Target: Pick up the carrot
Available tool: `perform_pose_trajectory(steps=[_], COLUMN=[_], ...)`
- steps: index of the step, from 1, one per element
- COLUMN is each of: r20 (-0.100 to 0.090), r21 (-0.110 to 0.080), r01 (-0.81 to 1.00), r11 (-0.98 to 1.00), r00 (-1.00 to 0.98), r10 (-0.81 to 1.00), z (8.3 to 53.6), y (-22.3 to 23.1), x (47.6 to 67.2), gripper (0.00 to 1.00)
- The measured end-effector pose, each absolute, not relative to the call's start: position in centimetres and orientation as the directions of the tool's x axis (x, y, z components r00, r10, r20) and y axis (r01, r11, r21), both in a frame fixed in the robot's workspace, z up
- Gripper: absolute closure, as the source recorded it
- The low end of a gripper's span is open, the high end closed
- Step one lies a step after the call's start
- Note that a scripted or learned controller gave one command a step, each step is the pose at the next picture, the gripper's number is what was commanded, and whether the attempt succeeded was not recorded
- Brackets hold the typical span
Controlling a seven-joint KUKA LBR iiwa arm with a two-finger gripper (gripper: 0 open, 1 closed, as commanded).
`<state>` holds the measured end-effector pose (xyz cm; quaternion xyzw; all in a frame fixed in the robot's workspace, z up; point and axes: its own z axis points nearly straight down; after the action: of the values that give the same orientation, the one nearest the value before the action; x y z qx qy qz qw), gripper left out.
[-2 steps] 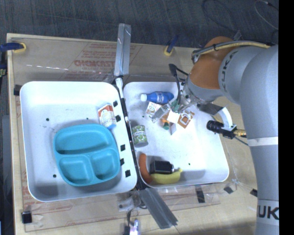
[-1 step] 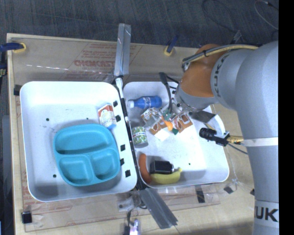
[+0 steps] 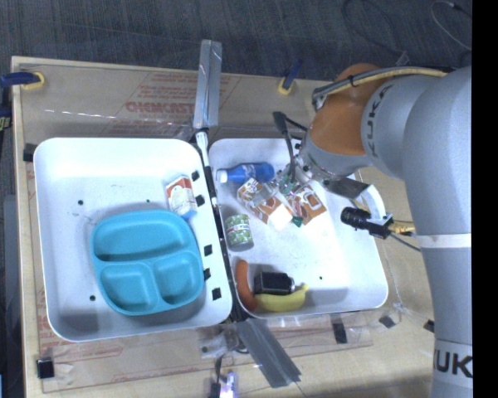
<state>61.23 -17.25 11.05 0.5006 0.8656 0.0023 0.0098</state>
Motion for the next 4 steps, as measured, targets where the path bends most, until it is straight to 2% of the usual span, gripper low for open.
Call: perform_pose_trajectory(steps=[1,2,3,4], r20=[0.001,0.001,0.002,0.002], r21=[-0.003,-0.003,-0.005,-0.006], r01=[0.929,0.930,0.970,0.985], r11=[0.369,0.368,0.243,0.172], r00=[-0.369,-0.368,-0.243,-0.172], r10=[0.929,0.930,0.970,0.985], z=[19.0,19.0,17.9,10.7], y=[-8.0,-8.0,-15.0,-15.0], x=[57.7,57.7,55.7,55.2], gripper=[1.00,0.00,0.00,0.00])
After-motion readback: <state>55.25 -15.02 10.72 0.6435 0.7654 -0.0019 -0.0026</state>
